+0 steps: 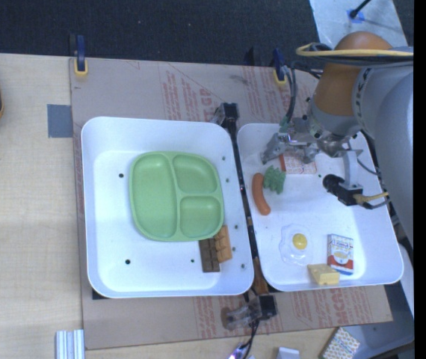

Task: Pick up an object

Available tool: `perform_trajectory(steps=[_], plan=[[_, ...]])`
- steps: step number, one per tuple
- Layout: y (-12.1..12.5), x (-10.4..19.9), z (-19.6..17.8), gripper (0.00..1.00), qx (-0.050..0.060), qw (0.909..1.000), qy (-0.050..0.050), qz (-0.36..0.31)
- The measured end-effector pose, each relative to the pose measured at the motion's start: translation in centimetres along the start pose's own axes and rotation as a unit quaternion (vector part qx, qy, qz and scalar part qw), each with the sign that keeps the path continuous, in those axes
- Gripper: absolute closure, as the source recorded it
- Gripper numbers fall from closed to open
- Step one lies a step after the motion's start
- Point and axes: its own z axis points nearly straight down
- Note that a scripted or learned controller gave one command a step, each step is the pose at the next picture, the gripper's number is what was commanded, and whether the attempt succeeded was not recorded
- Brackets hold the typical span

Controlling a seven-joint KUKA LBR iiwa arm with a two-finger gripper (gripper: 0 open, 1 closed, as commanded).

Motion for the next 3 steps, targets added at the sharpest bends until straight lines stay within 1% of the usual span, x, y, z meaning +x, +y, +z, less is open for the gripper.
perform_trajectory(steps=[1,3], plan=[[0.03,-0.27,0.03,0.0,0.0,1.0,0.002,0.0],[0.06,-0.56,0.05,0.0,0.0,1.0,0.004,0.0]])
